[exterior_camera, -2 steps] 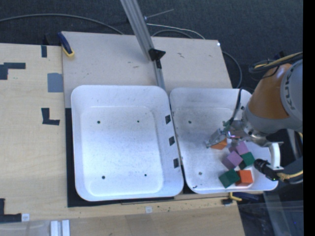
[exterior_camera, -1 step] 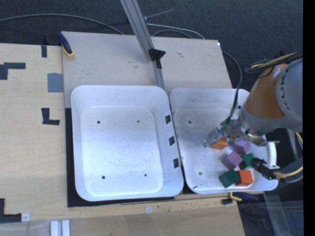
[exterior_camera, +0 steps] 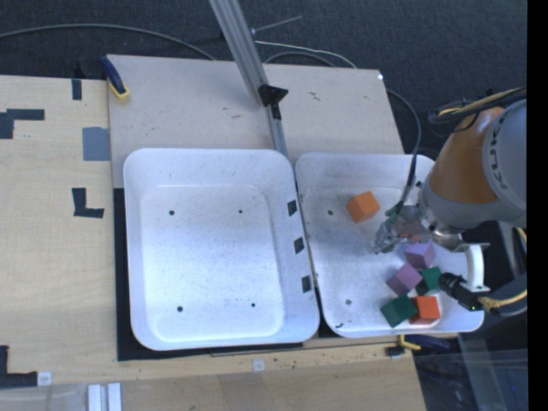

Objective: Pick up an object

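Camera view from above: two shallow white bins are seen side by side on a pale wooden bench. The left bin (exterior_camera: 210, 247) is bordered by a dark mat along its left and lower edges. The right bin (exterior_camera: 342, 178) carries the blocks. An orange cube (exterior_camera: 363, 205) lies by itself in the upper middle of that bin, apart from the rest. Toward the bin's lower right corner a cluster is packed closely: a pale purple block (exterior_camera: 419, 253), a darker purple block (exterior_camera: 405, 277), a green block (exterior_camera: 398, 310), a smaller green piece (exterior_camera: 431, 276) and an orange-red block (exterior_camera: 427, 307).

The gripper (exterior_camera: 387, 240) is lowered into the right bin, between the orange cube and the cluster, close beside the pale purple block. Whether its jaws are spread or pressed together cannot be told, and nothing is seen held.

A slanted metal rail (exterior_camera: 244, 45) crosses the bench above the bins, and a blue-and-yellow clamp (exterior_camera: 115, 79) sits at the bench's upper left.
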{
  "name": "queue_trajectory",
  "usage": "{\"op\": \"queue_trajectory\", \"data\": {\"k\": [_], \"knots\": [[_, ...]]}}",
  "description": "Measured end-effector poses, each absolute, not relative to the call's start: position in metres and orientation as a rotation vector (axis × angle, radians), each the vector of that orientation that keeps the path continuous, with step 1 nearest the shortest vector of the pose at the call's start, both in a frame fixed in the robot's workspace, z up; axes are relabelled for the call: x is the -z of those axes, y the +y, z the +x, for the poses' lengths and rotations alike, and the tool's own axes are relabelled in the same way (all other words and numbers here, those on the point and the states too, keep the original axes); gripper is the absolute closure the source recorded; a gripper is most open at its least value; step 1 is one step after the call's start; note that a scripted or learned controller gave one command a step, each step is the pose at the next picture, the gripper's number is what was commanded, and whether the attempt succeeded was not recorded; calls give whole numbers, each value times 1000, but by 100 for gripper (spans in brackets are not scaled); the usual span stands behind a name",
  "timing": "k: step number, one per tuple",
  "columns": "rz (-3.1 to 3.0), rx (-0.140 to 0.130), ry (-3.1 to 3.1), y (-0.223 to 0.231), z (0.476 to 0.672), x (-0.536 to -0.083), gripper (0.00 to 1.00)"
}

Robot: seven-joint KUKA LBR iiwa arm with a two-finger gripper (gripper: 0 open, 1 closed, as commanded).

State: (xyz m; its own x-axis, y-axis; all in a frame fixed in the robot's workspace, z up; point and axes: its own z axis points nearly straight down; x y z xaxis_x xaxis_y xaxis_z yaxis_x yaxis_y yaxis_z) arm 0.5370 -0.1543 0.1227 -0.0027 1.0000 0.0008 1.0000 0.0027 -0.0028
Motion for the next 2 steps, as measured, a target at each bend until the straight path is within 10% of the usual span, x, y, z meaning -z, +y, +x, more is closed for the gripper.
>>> {"op": "queue_trajectory", "data": {"k": [1, 2], "knots": [[-2217, -3, -2222, -154, 537, -122, 0], [-2214, -1, -2229, -112, 612, -90, 0]]}}
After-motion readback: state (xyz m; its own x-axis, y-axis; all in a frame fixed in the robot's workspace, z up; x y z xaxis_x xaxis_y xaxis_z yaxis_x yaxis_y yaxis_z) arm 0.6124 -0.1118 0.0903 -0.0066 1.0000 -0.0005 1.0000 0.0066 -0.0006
